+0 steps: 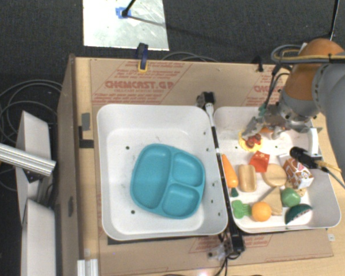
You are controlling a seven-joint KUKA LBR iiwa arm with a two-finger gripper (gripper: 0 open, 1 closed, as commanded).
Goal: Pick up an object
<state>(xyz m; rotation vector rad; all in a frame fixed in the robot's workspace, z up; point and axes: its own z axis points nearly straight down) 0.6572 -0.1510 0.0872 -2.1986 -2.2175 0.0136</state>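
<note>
The surface (161,76) carries two white bins. The left bin (112,125) holds a blue sectioned tray (168,180). The right bin (230,119) holds toy food: a carrot (229,170) by the divider, a bread piece (246,177), an orange (261,211). The grey arm (333,91) reaches in from the right; its pincer (254,135) sits low over small red and yellow pieces (252,142) at the bin's far side. How wide it stands, I cannot tell.

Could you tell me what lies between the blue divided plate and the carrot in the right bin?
In the camera view, the two bins' adjoining white rims with a dark clip strip separate the blue divided plate from the carrot; no loose item lies there.
</note>
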